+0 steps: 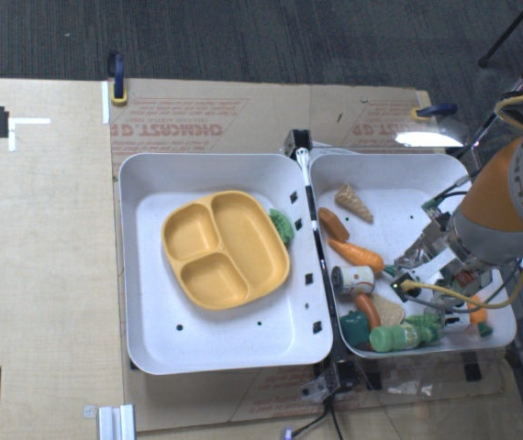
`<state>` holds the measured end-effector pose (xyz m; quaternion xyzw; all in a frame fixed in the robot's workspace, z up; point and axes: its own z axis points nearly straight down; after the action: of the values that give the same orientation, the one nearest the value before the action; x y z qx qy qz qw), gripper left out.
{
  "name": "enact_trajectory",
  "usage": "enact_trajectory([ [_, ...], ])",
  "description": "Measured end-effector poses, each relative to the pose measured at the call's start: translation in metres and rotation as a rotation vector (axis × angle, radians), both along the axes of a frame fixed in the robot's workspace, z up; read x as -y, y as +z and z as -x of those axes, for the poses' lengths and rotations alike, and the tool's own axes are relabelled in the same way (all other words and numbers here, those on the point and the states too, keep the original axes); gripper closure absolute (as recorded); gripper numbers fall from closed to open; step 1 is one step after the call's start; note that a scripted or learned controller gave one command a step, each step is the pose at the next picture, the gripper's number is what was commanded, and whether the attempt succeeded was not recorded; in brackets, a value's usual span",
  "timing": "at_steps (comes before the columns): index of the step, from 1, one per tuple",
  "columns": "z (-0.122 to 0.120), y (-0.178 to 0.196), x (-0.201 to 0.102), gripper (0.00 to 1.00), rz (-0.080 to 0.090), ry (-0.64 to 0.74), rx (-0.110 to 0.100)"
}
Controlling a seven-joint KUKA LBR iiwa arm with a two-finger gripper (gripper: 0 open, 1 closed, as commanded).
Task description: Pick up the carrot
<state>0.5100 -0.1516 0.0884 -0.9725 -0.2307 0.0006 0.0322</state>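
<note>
The carrot (356, 254) is an orange tapered piece lying near the left side of the right bin (399, 177), with its thick end pointing right. My gripper (415, 262) hangs low over the middle of that bin, just right of the carrot's thick end. I see nothing held in it. The grey wrist and the orange band (494, 193) reach in from the right.
Around the carrot lie a brown sausage (332, 223), a tan cone (354, 203), a small can (351, 278), a red-orange vegetable (366, 308), a bread slice (391, 313) and a green bottle (405, 337). The left bin holds a yellow divided plate (225, 247) and a green item (283, 225).
</note>
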Motion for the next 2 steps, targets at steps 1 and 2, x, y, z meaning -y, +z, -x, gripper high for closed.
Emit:
enact_trajectory([
  [1, -0.0279, 0.0022, -0.0606, 0.0, 0.06, -0.032, 0.01],
  [2, -0.0284, 0.0107, -0.0601, 1.0, 0.059, -0.027, 0.007],
])
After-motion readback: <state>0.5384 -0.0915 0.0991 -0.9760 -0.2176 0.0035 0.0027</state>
